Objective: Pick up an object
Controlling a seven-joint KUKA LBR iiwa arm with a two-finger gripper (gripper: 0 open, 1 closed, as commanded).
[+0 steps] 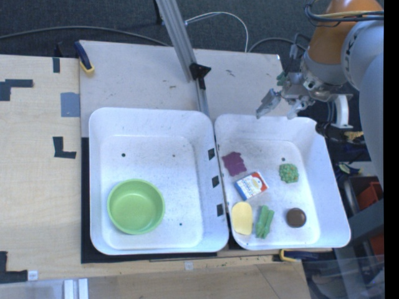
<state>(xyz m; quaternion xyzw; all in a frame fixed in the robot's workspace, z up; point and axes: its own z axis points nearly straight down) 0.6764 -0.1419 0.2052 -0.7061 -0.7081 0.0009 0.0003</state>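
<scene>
Right bin (324,161) contents: a purple piece (234,163) nearest the divider; below it a small white and red packet (251,185), long axis running diagonally, lower left to upper right. A yellow item (242,218) stands lengthwise toward the near rim, and a green elongated item (264,222) just beside it lies roughly parallel, tilted slightly right at its top. A green bumpy lump (288,172) and a brown round object (295,217) sit well apart to the right.

Gripper (278,106) hovers above the bin's far rim, fingers spread apart, holding nothing.

Left bin (100,129) holds a green bowl (136,206) at its near left.
</scene>
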